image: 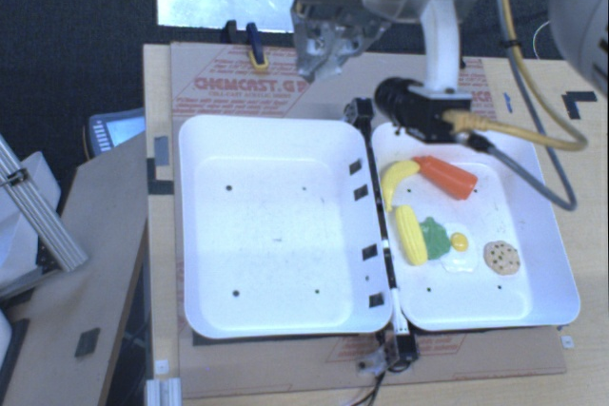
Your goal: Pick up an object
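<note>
Pick pending: your jaws point(319, 62), state indiscernible, are hovering over the bench's far edge; banana point(398, 179) and carrot point(447, 175) are lying ungrasped.

We are reading red print, "CHEMCAST", followed by characters resembling "G", on the brown protective sheet point(238, 83) lying beneath the bins; further red lettering at its right end is showing too partially to decipher.

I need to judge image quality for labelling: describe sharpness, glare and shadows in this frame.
Camera view: the toy food, like the orange plastic carrot, reads fairly sharp; the grey metal claw near the lens looks soft; the left white shallow bin is bright with faint shading at its walls; shadows are soft.
</note>
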Available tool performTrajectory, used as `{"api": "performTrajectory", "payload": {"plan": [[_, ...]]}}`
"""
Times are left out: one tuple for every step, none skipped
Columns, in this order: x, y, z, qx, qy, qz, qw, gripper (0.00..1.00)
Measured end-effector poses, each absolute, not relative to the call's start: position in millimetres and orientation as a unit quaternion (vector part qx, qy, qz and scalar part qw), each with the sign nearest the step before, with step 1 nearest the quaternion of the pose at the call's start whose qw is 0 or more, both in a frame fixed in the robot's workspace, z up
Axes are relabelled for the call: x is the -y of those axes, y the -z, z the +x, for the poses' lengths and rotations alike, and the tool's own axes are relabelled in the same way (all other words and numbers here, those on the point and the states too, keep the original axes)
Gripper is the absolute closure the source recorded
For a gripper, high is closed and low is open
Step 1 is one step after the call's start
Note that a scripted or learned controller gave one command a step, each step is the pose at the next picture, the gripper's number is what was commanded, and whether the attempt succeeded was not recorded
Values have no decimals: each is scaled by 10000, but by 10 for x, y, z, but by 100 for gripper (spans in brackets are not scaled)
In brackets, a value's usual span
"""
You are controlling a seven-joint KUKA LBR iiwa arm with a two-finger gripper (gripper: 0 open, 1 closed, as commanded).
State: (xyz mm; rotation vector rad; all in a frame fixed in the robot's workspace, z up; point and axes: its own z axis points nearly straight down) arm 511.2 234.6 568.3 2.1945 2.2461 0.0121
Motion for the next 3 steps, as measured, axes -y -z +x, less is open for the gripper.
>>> {"api": "performTrajectory", "payload": {"plan": [[-2346, -5793, 5115, -7173, -48, 6967, 9, 100], [-2124, -3917, 5415, -7061, 78, 7080, -26, 100], [-2144, -4013, 5421, -7073, -6, 7069, 1, 0]]}}
